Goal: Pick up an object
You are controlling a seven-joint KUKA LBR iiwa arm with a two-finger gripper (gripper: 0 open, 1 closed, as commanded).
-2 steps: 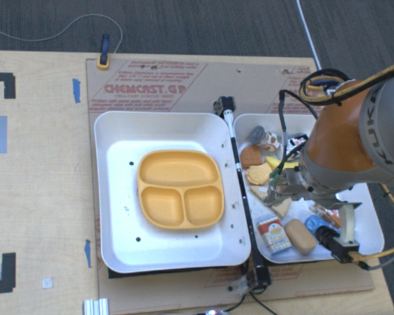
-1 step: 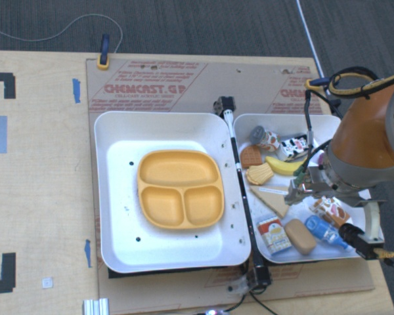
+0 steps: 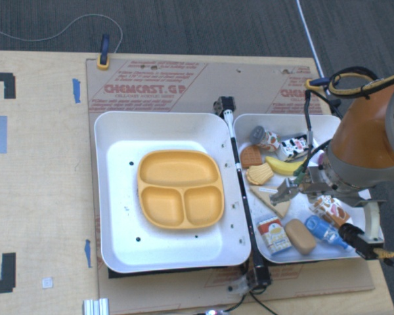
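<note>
Start at the left of the frame: you see a tan board (image 3: 33,176) with black corner marks and blue tape tabs, likely there as position references. Next, centre frame, the left bin (image 3: 111,176) holds a yellow tray (image 3: 180,189) with three compartments, lying flat and apart from the bin walls; it probably serves as a drop target. A clamp (image 3: 224,105) sits at the top of the seam between the bins, presumably fixing them in place. Moving right, the right bin (image 3: 246,120) carries the pick candidates, packed close: a cookie (image 3: 251,155), a ridged chip (image 3: 260,173), a banana (image 3: 284,166), a red carton (image 3: 274,235), a brown potato shape (image 3: 300,236) and a blue bottle (image 3: 325,230). The gripper (image 3: 290,190) sits low over the middle of this bin, just below the banana and above a pale wedge (image 3: 274,202); you cannot tell how it is set, and nothing is visibly held. The arm (image 3: 364,143) enters from the right edge. The bench stands on dark carpet (image 3: 184,12), with a loose cable (image 3: 65,28) at upper left.
</note>
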